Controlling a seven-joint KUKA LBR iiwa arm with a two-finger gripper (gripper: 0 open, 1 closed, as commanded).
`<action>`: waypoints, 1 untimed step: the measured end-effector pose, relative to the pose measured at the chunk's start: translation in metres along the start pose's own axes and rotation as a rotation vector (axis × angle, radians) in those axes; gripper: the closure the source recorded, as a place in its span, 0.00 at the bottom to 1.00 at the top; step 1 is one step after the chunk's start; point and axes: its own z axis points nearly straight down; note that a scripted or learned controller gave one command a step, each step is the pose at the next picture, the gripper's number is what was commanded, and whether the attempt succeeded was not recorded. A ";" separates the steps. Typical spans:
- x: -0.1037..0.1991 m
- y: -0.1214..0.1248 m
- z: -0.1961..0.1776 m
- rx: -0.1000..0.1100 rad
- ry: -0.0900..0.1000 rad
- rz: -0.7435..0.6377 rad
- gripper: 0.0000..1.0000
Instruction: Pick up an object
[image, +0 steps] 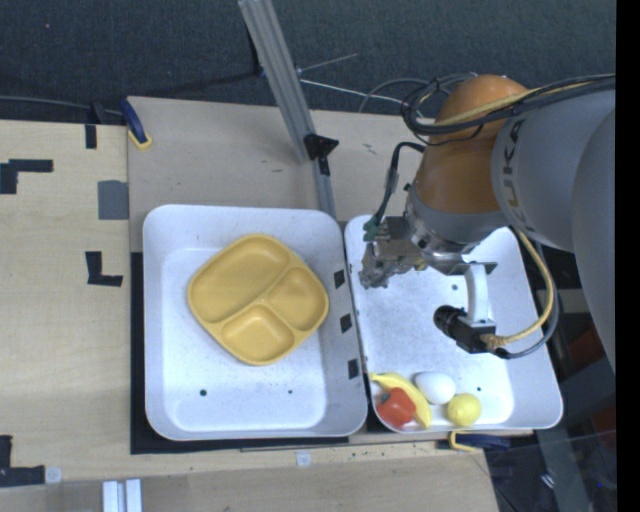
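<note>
Jaws' state impossible to tell, gripper (378, 268) above right bin (535, 400), no legible writing anywhere.

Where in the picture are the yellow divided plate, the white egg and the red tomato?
yellow divided plate (258, 298): camera view, on its central ridge.
white egg (434, 386): camera view, on its top surface.
red tomato (397, 407): camera view, on its rounded middle.

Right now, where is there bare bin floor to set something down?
Left white bin: bare strip along its near edge, below the yellow divided plate. Right white bin: bare middle. Crowded: its near corner, with small toy foods, and under the gripper.
</note>
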 end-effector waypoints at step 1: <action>0.055 -0.003 -0.007 0.001 0.000 0.000 1.00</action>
